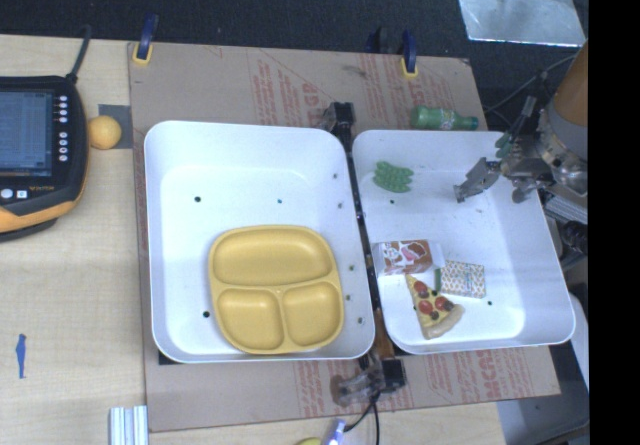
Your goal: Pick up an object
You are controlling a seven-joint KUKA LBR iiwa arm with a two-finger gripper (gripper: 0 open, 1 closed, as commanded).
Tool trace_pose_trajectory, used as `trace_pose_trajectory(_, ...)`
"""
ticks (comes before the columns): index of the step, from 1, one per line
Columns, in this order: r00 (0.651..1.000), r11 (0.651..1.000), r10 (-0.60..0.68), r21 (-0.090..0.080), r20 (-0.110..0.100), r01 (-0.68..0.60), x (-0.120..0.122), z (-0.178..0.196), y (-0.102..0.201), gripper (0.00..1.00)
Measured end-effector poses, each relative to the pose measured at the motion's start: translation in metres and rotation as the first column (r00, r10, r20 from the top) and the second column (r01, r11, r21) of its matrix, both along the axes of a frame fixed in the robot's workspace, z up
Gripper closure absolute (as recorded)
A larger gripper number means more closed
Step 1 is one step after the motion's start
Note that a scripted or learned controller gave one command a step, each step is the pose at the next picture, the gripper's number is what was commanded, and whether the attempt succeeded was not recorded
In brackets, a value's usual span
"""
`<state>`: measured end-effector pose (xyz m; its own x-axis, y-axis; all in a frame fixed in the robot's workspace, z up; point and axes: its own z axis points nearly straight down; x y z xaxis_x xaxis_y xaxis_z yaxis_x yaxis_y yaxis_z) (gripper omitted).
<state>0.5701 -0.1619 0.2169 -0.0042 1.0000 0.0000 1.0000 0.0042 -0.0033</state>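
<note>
My gripper (490, 195) hangs over the upper right part of the right bin (520, 333), fingers spread open with nothing between them. A green lumpy toy (393, 176) lies at the bin's upper left, well to the left of the gripper. Toward the bin's front left lie a small printed box (405, 255), a patterned packet (463, 278) and a toy pizza slice (432, 305), all below and to the left of the gripper. The left bin (170, 233) holds a yellow divided tray (277, 287).
A green bottle (443, 118) lies on the cardboard just behind the right bin. A teach pendant (35, 158) and an orange ball (104, 131) sit on the bench at far left. Clamps hold the cardboard's back edge.
</note>
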Motion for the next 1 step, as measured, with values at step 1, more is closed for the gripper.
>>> trace_pose_trajectory(1,1.000,1.000,0.000,-0.002,0.013,0.000,-0.0326,-0.1053,0.0621,0.00)
